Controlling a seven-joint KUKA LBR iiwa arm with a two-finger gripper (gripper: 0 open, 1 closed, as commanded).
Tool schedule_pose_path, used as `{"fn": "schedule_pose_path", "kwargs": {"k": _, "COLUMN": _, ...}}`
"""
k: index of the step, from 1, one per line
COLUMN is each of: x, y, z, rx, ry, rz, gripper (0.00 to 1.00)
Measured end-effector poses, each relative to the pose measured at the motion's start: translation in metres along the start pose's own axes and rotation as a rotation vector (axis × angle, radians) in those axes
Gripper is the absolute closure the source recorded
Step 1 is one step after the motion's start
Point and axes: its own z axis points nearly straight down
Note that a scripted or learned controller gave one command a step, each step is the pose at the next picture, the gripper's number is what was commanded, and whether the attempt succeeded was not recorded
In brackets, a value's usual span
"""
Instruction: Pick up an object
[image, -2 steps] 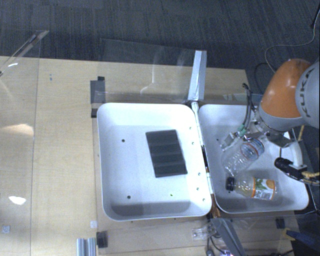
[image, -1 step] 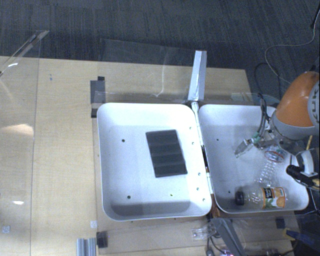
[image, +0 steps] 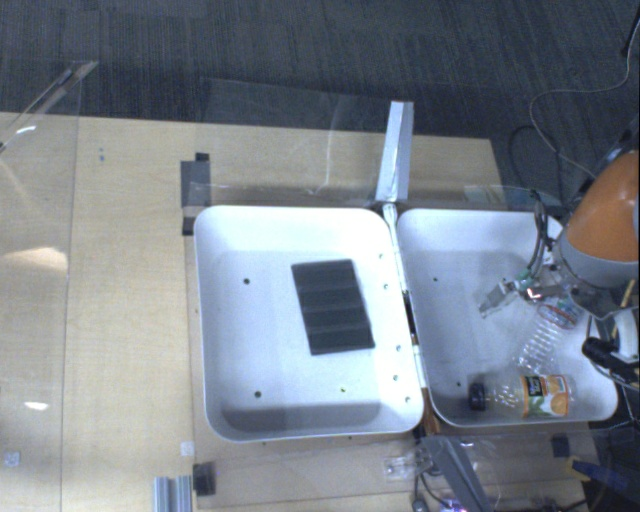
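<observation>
My gripper (image: 522, 291) hangs over the upper middle of the right bin (image: 450, 250), at the end of the arm with the orange band (image: 610, 215). A clear crumpled plastic bottle (image: 545, 335) lies just below and right of it, partly under the wrist. Whether they touch is unclear. Along the bin's front wall lies a clear bottle with an orange label (image: 546, 395) and a black cap (image: 477, 396), on its side. A dark ridged rectangular block (image: 332, 306) rests flat in the middle of the left bin (image: 230, 300).
The two bins meet at a narrow divider (image: 405, 300). A metal post (image: 395, 150) stands behind that seam. Cables (image: 560, 130) run behind the right bin, and brackets and wires sit along the bench's front edge (image: 440, 480).
</observation>
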Motion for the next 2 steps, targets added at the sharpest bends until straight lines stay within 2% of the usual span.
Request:
{"fn": "schedule_pose_path", "kwargs": {"k": 1, "x": -0.002, "y": -0.057, "z": -0.023, "rx": 0.011, "ry": -0.012, "rz": 0.074, "gripper": 0.0}}
{"fn": "schedule_pose_path", "kwargs": {"k": 2, "x": 0.0, "y": -0.072, "z": 0.014, "rx": 0.01, "ry": -0.013, "rz": 0.068, "gripper": 0.0}}
